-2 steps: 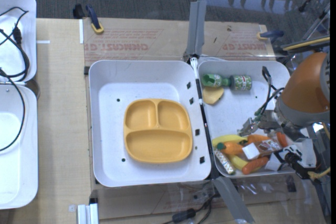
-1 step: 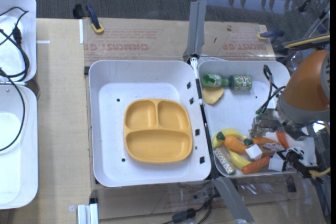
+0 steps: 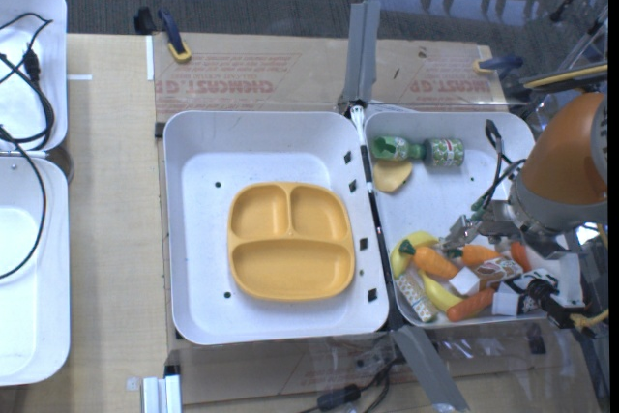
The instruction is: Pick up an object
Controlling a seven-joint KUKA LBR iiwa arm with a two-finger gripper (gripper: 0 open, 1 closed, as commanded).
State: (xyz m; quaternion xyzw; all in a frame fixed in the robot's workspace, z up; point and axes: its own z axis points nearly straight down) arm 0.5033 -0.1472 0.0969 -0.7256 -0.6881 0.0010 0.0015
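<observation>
The desk [image 3: 106, 208] carries two white bins side by side. The left bin [image 3: 193, 208] holds a yellow tray [image 3: 290, 240] with three compartments, lying flat near its middle. The right bin [image 3: 435, 198] holds the small things I could pick from. My arm [image 3: 571, 160], grey with its orange band, comes in from the right over that bin's right side, and my hand [image 3: 469, 229] hangs low above the pile at the bin's near end. I cannot tell whether my hand is spread or pressed together, and I see nothing between its fingers. At the far end of the right bin lies a green bottle [image 3: 419, 150] on its side, with a yellow wedge [image 3: 392, 176] just beside it, touching the bin's left wall. In the pile under and near my hand are a banana [image 3: 416, 247], a carrot [image 3: 435, 263], a second carrot [image 3: 471, 305] nearer the front rim, and a white packet [image 3: 414, 293] against the front left corner.
</observation>
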